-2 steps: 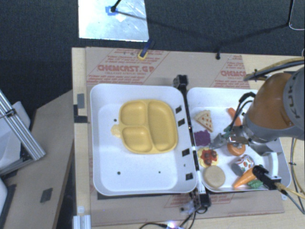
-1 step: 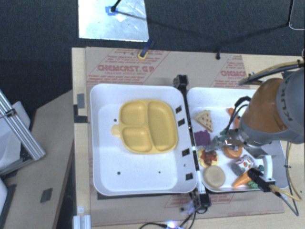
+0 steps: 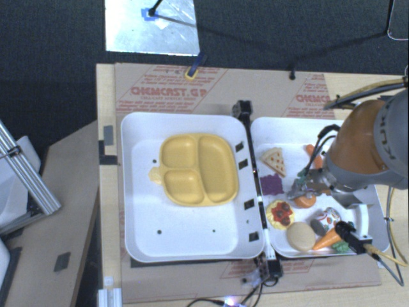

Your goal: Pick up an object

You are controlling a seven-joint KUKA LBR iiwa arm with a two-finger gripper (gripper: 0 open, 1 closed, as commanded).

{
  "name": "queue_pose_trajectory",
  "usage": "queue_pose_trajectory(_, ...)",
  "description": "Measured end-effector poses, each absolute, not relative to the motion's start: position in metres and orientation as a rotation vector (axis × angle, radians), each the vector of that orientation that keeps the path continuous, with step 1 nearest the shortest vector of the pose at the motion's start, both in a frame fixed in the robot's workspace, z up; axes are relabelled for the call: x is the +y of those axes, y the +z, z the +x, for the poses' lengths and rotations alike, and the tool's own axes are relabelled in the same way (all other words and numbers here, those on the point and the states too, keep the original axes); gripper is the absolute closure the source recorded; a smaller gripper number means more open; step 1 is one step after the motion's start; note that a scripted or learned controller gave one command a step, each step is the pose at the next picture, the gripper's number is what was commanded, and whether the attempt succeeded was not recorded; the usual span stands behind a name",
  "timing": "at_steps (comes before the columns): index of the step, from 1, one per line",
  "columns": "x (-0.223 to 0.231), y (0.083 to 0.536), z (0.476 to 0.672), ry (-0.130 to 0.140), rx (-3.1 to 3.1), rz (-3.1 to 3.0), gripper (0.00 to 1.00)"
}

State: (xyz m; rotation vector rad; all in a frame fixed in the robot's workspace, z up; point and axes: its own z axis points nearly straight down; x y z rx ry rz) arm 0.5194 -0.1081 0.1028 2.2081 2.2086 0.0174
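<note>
Several toy foods lie in the right bin: a tan wedge, a purple piece, a round red-and-yellow piece, a cream bun, a carrot, a white-and-red piece and a small orange piece near the arm. My gripper is low in this bin, right over an orange-red round piece. That piece is partly hidden under the gripper. Whether it is touched or held does not show.
The left bin holds a yellow divided plate. A black divider with clips separates the bins. The grey arm with its orange band covers the right bin's far right side. A silver sheet lies beyond the bench.
</note>
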Motion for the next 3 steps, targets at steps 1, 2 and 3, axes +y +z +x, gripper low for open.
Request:
queue_pose_trajectory(1,-0.109,0.165,0.515,0.006,2.222,2.213,1.00)
queue_pose_trajectory(2,-0.109,0.219,0.517,0.007,2.222,2.212,1.00)
queue_pose_trajectory(3,-0.089,0.230,0.560,0.007,2.227,2.210,1.00)
